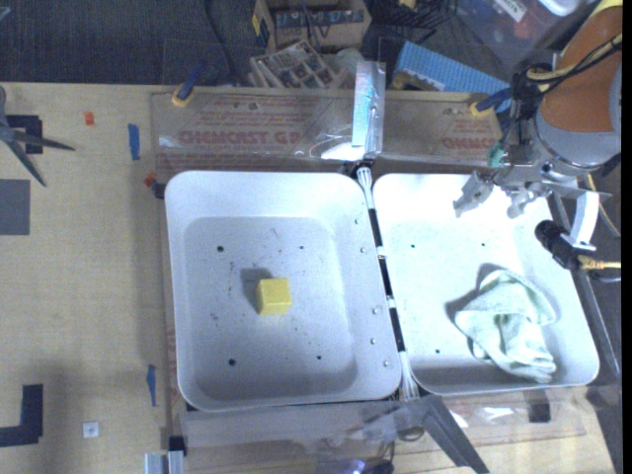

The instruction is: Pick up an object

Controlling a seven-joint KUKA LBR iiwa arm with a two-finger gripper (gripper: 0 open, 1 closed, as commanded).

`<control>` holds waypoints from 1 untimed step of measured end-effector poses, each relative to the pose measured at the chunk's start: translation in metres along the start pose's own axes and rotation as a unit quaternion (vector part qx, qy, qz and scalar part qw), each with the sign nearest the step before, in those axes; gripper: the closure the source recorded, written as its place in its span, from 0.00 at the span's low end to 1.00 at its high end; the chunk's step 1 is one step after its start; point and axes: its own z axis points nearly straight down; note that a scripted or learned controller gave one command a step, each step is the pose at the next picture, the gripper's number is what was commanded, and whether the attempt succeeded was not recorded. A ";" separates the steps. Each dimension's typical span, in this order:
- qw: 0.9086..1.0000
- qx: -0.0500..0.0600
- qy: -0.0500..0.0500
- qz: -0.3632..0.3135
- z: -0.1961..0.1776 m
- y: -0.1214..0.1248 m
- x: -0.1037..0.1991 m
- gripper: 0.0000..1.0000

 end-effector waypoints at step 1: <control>1.000 0.000 0.000 0.000 0.000 0.000 0.000 0.00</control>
